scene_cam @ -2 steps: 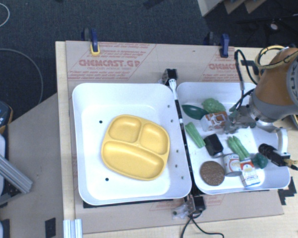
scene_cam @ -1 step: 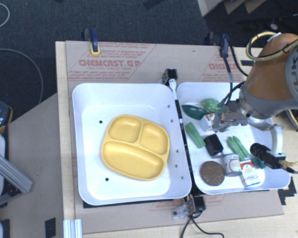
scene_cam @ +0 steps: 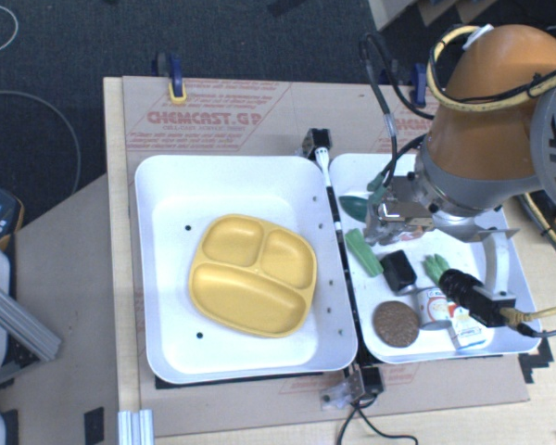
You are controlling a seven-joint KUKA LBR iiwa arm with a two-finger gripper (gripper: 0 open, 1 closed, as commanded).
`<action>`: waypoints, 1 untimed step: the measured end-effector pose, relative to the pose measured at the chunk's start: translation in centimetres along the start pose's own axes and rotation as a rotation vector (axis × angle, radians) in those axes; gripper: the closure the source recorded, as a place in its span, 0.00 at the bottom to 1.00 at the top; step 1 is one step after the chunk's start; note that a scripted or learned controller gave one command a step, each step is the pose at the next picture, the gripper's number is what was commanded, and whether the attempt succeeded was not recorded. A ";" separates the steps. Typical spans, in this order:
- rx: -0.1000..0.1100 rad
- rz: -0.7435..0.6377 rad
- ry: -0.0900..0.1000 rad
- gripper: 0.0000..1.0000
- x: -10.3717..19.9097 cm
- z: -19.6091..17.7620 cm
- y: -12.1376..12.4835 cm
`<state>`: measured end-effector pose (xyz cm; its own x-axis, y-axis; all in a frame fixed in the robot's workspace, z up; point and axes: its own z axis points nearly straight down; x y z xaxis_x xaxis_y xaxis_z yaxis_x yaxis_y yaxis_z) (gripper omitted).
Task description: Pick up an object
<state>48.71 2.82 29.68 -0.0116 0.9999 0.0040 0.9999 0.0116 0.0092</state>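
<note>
I see my gripper (scene_cam: 382, 221) low over the right bin (scene_cam: 508, 339); its state I can't tell. The green stick (scene_cam: 362, 252) beneath looks light and stiff; I'd pinch mid-length.

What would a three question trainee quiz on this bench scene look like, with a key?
1. True or false: the yellow tray lies in the left bin.
2. Which bin is the tool over? A left, B right.
3. Fill in: the brown disc lies near the right bin's ____ edge, front or back.

Key: 1 true; 2 B; 3 front.
</note>
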 end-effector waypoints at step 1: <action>0.000 0.002 0.000 1.00 6.6 -7.2 -0.6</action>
<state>47.98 9.43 36.89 -0.0095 0.9999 0.0043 0.9999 0.0095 0.0092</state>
